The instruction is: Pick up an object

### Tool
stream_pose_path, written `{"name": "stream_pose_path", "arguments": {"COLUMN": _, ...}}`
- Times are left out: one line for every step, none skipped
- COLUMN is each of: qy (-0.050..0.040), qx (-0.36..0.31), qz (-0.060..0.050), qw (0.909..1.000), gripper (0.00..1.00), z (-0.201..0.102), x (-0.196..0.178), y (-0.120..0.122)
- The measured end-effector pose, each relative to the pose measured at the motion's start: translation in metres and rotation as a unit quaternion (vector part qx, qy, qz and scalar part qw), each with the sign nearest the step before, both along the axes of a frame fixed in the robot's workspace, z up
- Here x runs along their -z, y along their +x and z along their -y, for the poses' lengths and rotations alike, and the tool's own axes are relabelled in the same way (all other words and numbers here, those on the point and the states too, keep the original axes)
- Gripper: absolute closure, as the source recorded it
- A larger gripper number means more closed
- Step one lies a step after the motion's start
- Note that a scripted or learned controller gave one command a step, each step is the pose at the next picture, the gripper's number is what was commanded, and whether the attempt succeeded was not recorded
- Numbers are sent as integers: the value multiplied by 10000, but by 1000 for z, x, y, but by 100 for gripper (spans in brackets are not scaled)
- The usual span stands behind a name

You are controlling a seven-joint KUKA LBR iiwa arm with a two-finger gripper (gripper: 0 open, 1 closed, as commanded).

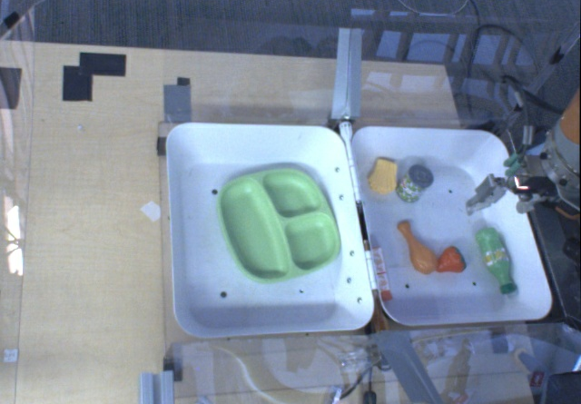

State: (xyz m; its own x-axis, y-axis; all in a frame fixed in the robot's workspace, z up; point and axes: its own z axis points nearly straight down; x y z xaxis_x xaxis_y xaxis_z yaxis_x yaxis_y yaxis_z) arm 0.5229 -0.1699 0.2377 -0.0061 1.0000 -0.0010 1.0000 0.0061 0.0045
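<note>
Right bin [472,143]: open floor centre; yellow block [383,175], can [414,182], drumstick [417,248], green bottle [496,258] ring it.

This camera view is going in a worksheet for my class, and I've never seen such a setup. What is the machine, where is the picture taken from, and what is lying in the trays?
One camera, fixed above a wooden bench, looks down at a slant. Two shallow white bins sit side by side. The left bin holds a green divided plate. The right bin holds a yellow block, a small can, a toy drumstick touching a red piece, and a green bottle. The machine is a robot arm reaching in from the right; its pincer hangs over the right bin, above the bottle, with nothing seen between its fingers.
</note>
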Motion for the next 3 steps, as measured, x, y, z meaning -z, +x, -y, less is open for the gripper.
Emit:
{"name": "stream_pose_path", "arguments": {"qy": 3, "qx": -510, "qz": -10, "qw": 9987, "gripper": 0, "z": -49, "x": 127, "y": -7}}
{"name": "stream_pose_path", "arguments": {"qy": -10, "qx": -665, "qz": 37, "qw": 9978, "gripper": 0, "z": -81, "x": 148, "y": 2}}
{"name": "stream_pose_path", "arguments": {"qy": -8, "qx": -671, "qz": 85, "qw": 9977, "gripper": 100, "z": -83, "x": 135, "y": 5}}
